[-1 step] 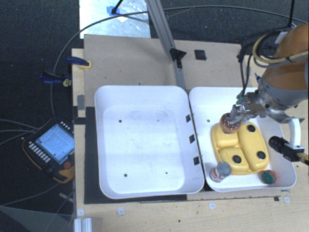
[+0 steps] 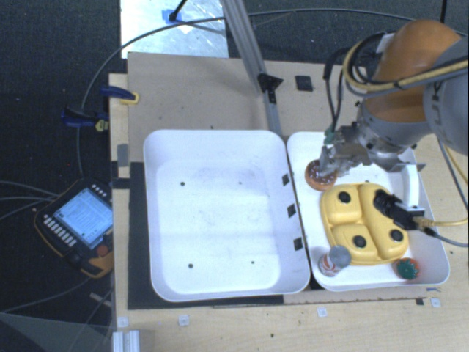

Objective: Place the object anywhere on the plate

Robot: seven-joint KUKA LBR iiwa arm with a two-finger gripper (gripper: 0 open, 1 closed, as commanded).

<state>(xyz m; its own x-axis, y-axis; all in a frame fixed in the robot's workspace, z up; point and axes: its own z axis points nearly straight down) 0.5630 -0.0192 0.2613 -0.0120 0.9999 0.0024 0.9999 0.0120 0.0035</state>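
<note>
A yellow sectioned plate (image 2: 346, 208) lies in the right white bin (image 2: 304, 152). Just off the plate's far left corner, a small brown round object (image 2: 319, 177) rests on the bin floor. My gripper (image 2: 327, 161) hangs directly over that brown object, at or just above its top, and partly covers it. Whether the object is between the fingers is hidden by the wrist.
A small grey and red round piece (image 2: 335, 259) lies at the right bin's near left corner. A green and orange piece (image 2: 407, 268) sits at its near right corner. The left white bin (image 2: 157, 196) adjoins on the left. A metal pole (image 2: 245, 35) slants up behind the bins.
</note>
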